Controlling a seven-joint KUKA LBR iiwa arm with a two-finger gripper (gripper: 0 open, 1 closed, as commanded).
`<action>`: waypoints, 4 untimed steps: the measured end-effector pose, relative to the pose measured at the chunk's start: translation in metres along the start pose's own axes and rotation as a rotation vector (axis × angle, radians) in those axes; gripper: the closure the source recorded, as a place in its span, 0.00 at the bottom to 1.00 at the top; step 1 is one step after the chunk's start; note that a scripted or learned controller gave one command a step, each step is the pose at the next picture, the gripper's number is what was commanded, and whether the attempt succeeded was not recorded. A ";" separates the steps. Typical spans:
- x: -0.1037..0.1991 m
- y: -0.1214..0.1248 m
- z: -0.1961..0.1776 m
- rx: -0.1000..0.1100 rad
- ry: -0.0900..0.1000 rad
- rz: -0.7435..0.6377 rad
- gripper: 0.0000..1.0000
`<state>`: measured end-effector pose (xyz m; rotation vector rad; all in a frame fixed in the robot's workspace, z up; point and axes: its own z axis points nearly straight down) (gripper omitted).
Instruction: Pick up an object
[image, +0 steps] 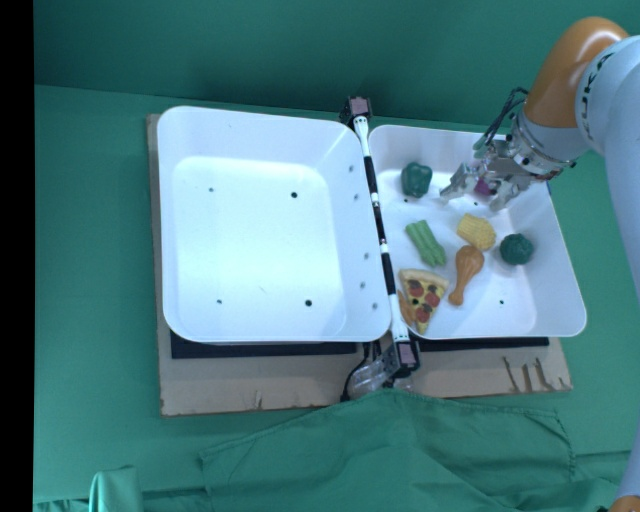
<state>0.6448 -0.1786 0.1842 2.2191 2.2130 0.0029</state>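
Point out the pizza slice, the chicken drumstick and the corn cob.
pizza slice (421, 298), camera view, on its topped middle.
chicken drumstick (467, 264), camera view, on its meaty end.
corn cob (477, 232), camera view, on its kernels.

Two white bins (265, 130) on brown cardboard (250, 385) over green cloth (90, 250). In the right bin (545, 300): a dark green pepper (416, 179), a light green bean bundle (425, 242), yellow corn (477, 231), a tan drumstick (466, 271), a dark green lump (516, 249), and a yellow pizza slice (421, 297) dotted red.

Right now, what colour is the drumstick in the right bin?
The drumstick is orange-brown, seen clearly in the camera view from above.
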 end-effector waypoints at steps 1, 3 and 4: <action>-0.002 0.003 -0.016 -0.015 -0.005 0.002 1.00; -0.005 0.015 -0.117 -0.003 0.000 -0.001 1.00; -0.005 0.017 -0.164 -0.004 0.000 0.000 1.00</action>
